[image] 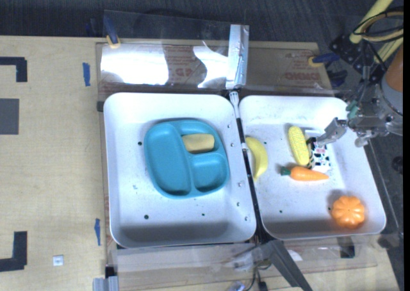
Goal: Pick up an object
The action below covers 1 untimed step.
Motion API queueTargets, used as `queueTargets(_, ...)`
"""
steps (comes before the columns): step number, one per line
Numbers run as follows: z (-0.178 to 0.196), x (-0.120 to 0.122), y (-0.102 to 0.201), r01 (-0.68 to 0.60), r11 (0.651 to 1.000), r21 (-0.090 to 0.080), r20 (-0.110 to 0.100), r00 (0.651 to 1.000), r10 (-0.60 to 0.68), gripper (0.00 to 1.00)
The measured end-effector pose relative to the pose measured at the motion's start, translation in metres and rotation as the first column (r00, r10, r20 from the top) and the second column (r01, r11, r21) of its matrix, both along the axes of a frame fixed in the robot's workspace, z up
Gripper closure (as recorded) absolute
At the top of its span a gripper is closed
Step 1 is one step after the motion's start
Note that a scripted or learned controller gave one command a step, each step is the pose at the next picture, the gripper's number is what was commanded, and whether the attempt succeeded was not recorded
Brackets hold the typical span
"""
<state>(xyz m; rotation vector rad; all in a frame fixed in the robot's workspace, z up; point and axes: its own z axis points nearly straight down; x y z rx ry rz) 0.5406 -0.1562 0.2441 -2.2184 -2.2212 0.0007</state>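
Observation:
In the right bin (359, 155) lie a corn cob (297, 144), a carrot (306, 174), a banana (257, 155) against the left wall, and a small orange pumpkin (348, 211) near the front right corner. A small black-and-white patterned item (319, 154) sits between the corn and the carrot. My gripper (328, 134) reaches in from the right and hangs just above and right of that patterned item and the corn's upper end. I see nothing held in it.
The left bin (122, 155) carries a blue divided plate (173, 161) with a yellow block (198, 143) on it. A clear plastic sheet (166, 52) stands behind the bins. Cables and yellow hose (378, 11) crowd the upper right.

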Motion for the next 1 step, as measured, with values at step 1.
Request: queueTargets(1, -0.1229, -0.0132, 0.0614, -0.262, 0.965, -0.003, 0.007, 0.965, 0.262, 0.0)
